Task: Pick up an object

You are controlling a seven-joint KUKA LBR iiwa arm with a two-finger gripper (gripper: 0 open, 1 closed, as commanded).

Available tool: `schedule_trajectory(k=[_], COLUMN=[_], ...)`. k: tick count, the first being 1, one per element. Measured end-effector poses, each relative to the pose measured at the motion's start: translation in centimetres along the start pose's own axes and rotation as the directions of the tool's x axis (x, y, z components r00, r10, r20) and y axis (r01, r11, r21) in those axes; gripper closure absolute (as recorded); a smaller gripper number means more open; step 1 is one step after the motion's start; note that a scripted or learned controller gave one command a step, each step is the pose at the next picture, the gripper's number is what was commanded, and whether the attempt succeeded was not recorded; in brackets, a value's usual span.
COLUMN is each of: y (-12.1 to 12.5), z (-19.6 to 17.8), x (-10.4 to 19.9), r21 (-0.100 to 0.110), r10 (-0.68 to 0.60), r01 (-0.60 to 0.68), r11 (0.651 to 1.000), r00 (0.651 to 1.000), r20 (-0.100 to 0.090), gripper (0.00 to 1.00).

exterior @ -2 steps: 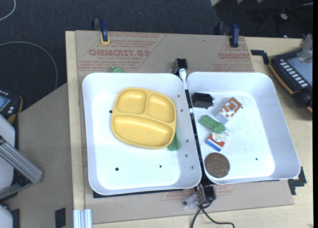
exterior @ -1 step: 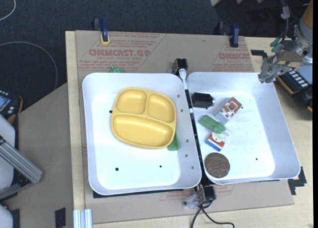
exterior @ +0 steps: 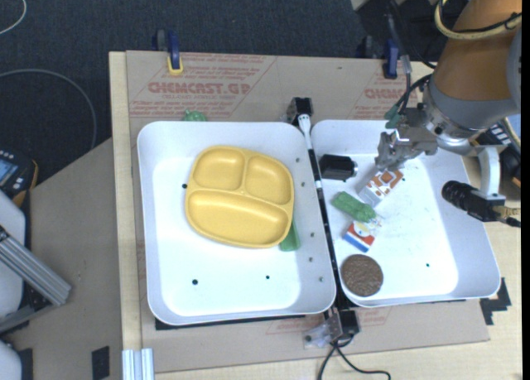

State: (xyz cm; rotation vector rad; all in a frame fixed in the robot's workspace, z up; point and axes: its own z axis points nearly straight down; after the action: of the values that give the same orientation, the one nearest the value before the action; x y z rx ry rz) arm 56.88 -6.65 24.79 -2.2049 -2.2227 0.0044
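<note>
Under the bins, the cardboard sheet carries red print you can read as "CHEMCAST G.P" behind the left bin, with a second copy partly hidden behind the right bin. Blue clamps pin its far edge. Your gripper sits over the far part of the right bin, pointing down, just above a small orange-and-white packet; whether it is open or closed you cannot tell from this angle, and nothing is visibly held. The packet's print is too small to read; its long axis runs diagonally, from near-left to far-right, and it lies flat on the bin floor. Just left of it lies a black block. Nearer the camera you have a green piece, long axis diagonal from far-left to near-right, then a small red, white and blue item, then a brown disc by the near wall. Left bin holds a yellow divided tray, with a green item poking out at its right edge.
</note>
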Motion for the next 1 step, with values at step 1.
schedule_trajectory(k=[1], y=[-1.66], z=[5.65], x=[11.85], r21=[0.0], r10=[-0.005], r01=[0.005], r11=[1.0], r00=[1.0], r20=[0.0], gripper=[1.0])
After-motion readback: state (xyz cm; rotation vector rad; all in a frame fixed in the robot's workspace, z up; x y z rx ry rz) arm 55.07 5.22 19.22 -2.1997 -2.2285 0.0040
